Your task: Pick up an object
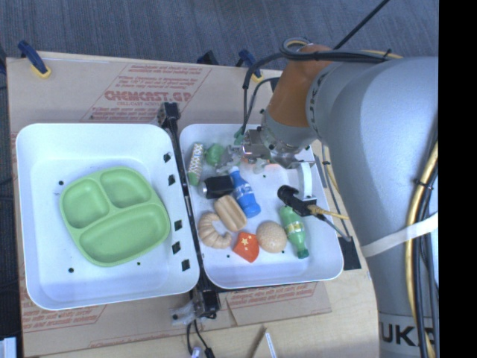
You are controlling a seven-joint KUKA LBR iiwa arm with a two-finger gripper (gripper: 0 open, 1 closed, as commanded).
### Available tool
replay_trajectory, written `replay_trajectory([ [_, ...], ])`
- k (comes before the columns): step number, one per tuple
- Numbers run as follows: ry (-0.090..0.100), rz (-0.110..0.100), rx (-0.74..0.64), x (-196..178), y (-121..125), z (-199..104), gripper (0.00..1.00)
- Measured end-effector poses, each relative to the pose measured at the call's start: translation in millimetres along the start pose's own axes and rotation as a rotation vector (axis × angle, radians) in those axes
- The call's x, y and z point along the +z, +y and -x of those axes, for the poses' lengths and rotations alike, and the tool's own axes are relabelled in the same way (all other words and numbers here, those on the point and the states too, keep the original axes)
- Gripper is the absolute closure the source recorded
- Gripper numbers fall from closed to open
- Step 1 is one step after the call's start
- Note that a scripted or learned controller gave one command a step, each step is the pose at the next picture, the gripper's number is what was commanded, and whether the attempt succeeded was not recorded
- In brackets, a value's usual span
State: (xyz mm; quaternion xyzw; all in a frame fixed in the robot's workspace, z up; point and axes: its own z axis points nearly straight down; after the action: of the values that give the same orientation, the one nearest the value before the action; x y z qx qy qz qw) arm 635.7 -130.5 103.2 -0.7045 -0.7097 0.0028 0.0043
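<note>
Over the right bin [322, 268] my gripper [250, 149] hangs near its far edge; whether my jaws are spread, I cannot tell. Below me lies the blue bottle [244, 194], likely light, stiff, slippery; I'd grip its middle.

The cardboard sheet [149, 88] reads "CHEMCAST GP"; the arm's base [402, 334] shows "UK".

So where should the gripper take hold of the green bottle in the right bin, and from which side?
Probably across the middle of the green bottle, coming straight down from above. It lies flat, long axis running from upper left to lower right, so fingers closing across its width should fit. Its right side faces bare floor of the right bin; the round bun sits close on its left, so that finger has less room.
</note>
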Motion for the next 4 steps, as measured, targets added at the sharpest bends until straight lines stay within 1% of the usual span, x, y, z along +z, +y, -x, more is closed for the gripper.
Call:
replay_trajectory([
  [1,-0.001,0.002,-0.004,-12,1,0,1.0],
  [2,-0.001,0.002,-0.004,-12,1,0,0.0],
  [3,-0.002,0.005,0.0,12,-21,-18,0.0],
  [4,-0.003,0.003,-0.003,2,-20,-18,1.0],
])
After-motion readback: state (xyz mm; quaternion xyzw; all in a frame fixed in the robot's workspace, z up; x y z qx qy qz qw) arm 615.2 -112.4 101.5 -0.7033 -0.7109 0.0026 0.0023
